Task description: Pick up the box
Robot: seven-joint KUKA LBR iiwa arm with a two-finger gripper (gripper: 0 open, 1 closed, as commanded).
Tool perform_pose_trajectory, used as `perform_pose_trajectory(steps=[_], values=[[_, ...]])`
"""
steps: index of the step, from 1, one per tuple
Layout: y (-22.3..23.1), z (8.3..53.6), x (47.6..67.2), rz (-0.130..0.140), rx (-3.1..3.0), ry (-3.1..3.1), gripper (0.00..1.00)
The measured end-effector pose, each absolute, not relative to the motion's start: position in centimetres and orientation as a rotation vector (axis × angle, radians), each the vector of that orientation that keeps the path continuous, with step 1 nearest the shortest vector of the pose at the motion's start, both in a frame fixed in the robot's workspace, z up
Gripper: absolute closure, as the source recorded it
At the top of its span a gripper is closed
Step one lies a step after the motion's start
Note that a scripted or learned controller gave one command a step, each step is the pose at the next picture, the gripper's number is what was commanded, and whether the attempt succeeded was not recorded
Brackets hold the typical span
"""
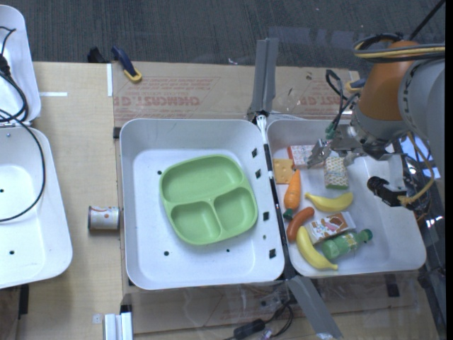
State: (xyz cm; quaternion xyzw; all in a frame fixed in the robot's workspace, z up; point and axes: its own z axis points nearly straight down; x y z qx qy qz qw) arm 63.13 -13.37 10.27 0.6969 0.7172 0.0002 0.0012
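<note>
Grey arm is reaching in from the frame's right, its gripper (320,151) hovering over the right bin (407,257); whether the claw is spread cannot be told; the approach step appears in hand, a descent being needed next; the box (330,227), white with red print, is lying lower centre of that bin, touching bananas.
</note>
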Motion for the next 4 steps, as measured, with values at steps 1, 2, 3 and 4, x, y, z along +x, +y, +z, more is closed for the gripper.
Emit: perform_pose_trajectory(steps=[1,2,3,4], values=[[-13.5,11.3,63.2,0.000,2.188,2.246,1.00],[-13.6,11.3,63.2,0.000,2.188,2.246,0.00],[-13.1,9.6,63.7,-0.001,2.146,2.288,0.00],[-15.7,19.3,65.9,-0.001,2.269,2.169,0.00]])
